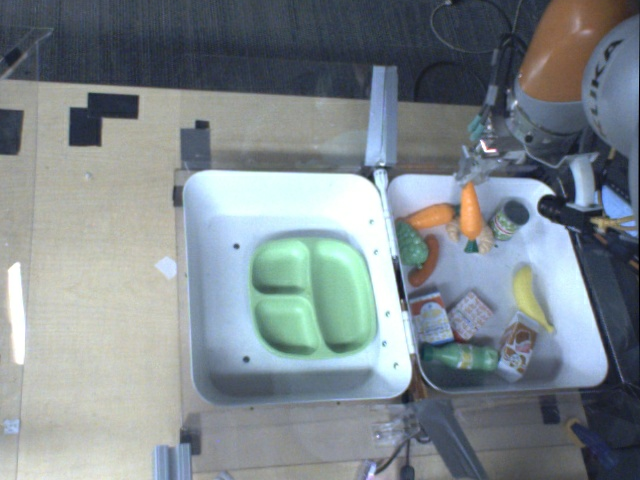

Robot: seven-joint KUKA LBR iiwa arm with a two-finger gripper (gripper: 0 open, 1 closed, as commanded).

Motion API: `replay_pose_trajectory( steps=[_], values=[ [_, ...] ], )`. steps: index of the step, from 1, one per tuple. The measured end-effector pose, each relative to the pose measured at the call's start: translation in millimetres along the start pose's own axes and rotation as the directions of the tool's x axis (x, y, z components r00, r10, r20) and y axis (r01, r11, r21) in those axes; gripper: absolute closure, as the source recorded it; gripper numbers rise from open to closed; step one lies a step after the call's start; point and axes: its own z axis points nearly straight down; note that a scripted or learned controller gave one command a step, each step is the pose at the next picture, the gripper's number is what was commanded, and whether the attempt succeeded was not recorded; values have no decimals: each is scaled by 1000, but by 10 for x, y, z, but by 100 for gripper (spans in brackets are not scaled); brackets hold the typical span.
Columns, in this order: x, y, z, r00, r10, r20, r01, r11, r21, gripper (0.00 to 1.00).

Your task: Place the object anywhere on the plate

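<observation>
Poised over the right bin (590, 348), pincer (478, 164) closed on an upright carrot (470, 211), well apart from the green plate (312, 294)

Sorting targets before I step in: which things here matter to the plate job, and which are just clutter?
Job:
green plate in left bin
gripper
upright carrot beneath it, grip unclear

Lying about, right bin:
second carrot
banana
green bottle
can
small cartons

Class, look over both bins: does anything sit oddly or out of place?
One carrot hangs upright beneath the pincer, above the right bin, while the other toys lie flat. The green plate sits squarely in the left bin.
</observation>
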Motion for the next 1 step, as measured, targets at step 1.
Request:
replay_pose_trajectory(
  steps=[1],
  values=[
    [982, -48, -85, 999, 45, -4, -45, 999, 6, 100]
  ],
)
